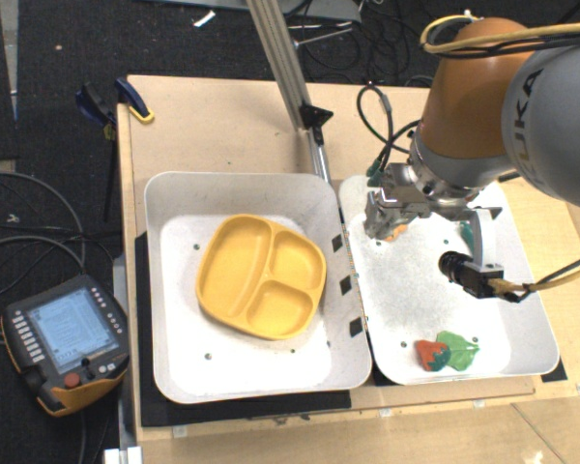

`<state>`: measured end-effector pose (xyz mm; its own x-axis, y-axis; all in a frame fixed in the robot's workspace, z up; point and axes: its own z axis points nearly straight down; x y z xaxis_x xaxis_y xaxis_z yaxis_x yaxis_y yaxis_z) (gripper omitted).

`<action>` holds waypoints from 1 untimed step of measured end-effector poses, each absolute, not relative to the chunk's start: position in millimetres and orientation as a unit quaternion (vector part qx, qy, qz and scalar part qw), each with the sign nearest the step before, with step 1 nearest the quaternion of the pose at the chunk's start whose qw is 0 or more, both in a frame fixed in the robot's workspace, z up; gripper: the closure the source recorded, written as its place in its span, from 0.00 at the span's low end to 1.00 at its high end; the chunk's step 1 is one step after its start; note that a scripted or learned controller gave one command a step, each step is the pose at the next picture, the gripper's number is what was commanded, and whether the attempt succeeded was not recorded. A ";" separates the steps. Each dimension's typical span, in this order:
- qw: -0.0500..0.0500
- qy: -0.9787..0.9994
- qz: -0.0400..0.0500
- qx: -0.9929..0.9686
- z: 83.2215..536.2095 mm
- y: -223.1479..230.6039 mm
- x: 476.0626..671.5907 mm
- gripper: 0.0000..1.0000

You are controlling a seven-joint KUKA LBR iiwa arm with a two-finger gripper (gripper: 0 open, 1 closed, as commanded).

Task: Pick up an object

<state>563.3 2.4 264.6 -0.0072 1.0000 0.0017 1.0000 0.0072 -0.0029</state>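
A small orange thing (398, 228) is seen at the end effector (387, 226), at 11 o'clock in the right bin (522, 356); whether it is gripped cannot be told. It is judged light and a bit soft, best pinched across its middle.

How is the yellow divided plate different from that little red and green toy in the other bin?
The yellow divided plate is far larger than the red and green toy. The plate is one plain colour with three compartments; the toy is two colours and lumpy. The plate lies mid-floor in the left bin, while the toy sits near the front edge of the right bin. Both rest untouched, away from the end effector.
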 end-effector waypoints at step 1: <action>0.002 -0.710 0.001 -0.705 242.9 48.4 533.8 1.00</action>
<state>533.8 48.4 242.9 -0.0070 1.0000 0.0010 1.0000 0.0070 -0.0049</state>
